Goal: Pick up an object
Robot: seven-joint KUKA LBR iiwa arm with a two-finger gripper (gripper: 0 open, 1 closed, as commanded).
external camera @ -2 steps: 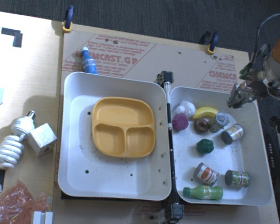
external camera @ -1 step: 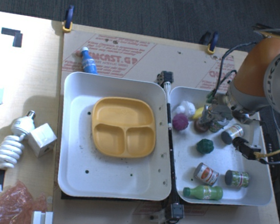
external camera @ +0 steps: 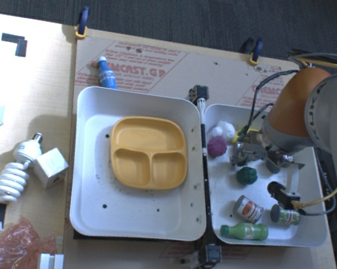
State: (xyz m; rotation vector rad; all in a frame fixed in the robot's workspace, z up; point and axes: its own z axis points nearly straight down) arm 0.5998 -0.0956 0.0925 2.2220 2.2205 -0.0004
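Right bin [external camera: 319,183] crowded, ball [external camera: 247,175], can [external camera: 248,209], bottle [external camera: 244,231] close together

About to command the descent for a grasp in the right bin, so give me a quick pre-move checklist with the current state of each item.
1. Gripper over the right bin: ok, it sits at the bin's upper part.
2. Candidate close by: ok, the dark green ball lies just below the gripper, apart from the purple ball.
3. Nothing held yet: cannot tell, the wrist hides the fingers.
4. Other objects away from the green ball: ok, the small can and green bottle lie lower in the bin.
5. Yellow tray in the left bin: ok, out of the way.
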